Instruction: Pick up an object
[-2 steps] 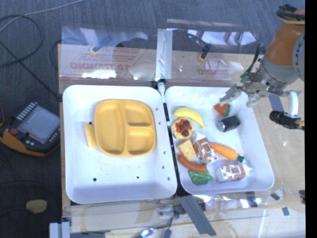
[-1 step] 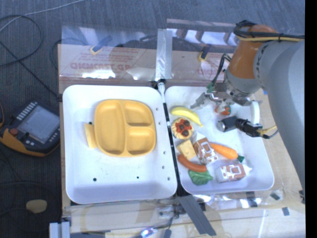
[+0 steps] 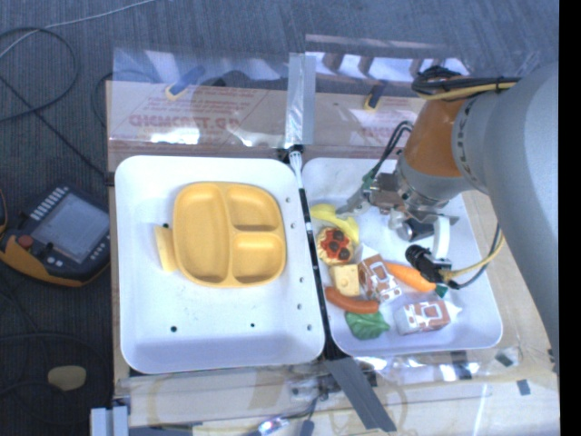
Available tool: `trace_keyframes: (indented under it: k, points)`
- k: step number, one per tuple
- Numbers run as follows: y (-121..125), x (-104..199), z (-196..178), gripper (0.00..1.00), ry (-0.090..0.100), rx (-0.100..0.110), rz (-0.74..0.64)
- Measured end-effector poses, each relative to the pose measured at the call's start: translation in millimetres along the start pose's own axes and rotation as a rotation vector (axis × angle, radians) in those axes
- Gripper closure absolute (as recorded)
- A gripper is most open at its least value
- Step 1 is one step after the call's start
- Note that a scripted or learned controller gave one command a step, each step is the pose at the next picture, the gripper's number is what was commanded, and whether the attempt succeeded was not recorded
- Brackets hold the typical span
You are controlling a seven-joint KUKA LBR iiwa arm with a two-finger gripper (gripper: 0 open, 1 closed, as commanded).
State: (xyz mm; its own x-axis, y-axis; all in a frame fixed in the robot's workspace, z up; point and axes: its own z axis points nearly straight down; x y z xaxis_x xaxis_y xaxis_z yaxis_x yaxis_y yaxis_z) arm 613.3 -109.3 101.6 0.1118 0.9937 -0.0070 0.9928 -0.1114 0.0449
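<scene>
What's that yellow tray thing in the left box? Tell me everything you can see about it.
The yellow divided plate looks like smooth moulded plastic, with rounded corners and three compartments: one long section on its left side and two smaller ones on its right. It lies flat and right side up near the middle of the left bin, with nothing in its compartments. A small flat yellow piece peeks out along its left edge, seemingly touching it. The gripper is over in the right bin, well away from it.
</scene>
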Motion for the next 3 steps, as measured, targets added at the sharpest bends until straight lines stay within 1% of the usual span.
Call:
trace_keyframes:
  k: [1,2,3]
  points:
    - [2.3,-1.1,-1.4,0.0,0.003,0.014,0.002]
    - [-40.7,7.4,5.3,0.0,0.005,0.019,-0.078]
    - [-122.9,-8.8,2.9,0.0,0.008,0.023,-0.06]
